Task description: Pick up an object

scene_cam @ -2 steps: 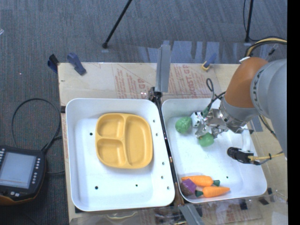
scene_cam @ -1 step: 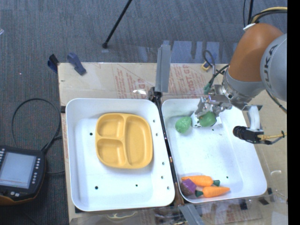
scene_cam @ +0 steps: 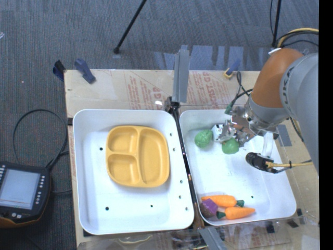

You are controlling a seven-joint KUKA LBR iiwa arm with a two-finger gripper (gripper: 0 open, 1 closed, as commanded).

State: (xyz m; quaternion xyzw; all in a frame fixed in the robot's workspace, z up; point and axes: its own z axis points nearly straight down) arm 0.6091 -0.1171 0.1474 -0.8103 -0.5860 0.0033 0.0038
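In the right bin (scene_cam: 270,189) two green round objects lie near the far left part. One green object (scene_cam: 204,138) rests on the bin floor. The other green object (scene_cam: 230,147) sits directly under my gripper (scene_cam: 228,134), which hangs low over it; whether it touches the object is hidden by the wrist. At the bin's near edge lie two orange carrots (scene_cam: 222,200) (scene_cam: 240,211) with a purple vegetable (scene_cam: 209,207) beside them.
The left bin (scene_cam: 88,191) holds a yellow divided plate (scene_cam: 138,155). A black cable connector (scene_cam: 257,161) hangs from the arm over the right bin's middle. A grey post (scene_cam: 181,79) stands behind the bins' shared wall.
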